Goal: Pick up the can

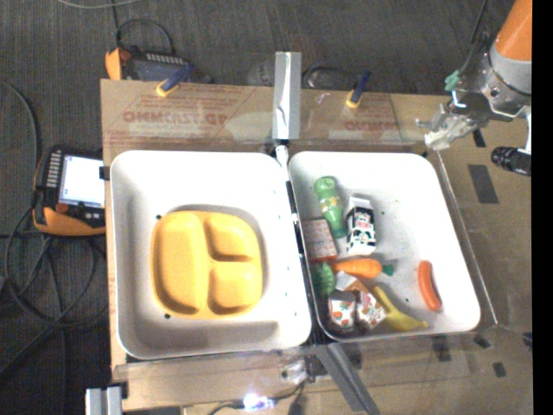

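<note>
Two shallow white bins sit side by side before us on the bench. Looking down from the fixed camera, we see the left bin [121, 258] holding a yellow plastic tray with moulded compartments [208, 262], lying flat near its middle. The right bin [449, 232] holds a clutter of toy food along its left and lower parts. We take the small brownish cylindrical can [318, 237] to be the item lying on its side against the bin's left wall, between a green plastic bottle [327, 195] above and an orange toy carrot [359, 267] below; a white carton with black cow patches [360, 224] lies just beside it to the right. A yellow toy banana [395, 314] lies in the lower part, and a red-orange toy sausage [429, 285] rests apart, nearer the right wall.

At the upper right, the grey arm's gripper [448, 130] hovers outside the bin's far right corner, well apart from the can. We cannot tell how the claw is set; nothing shows in its grasp.
</note>
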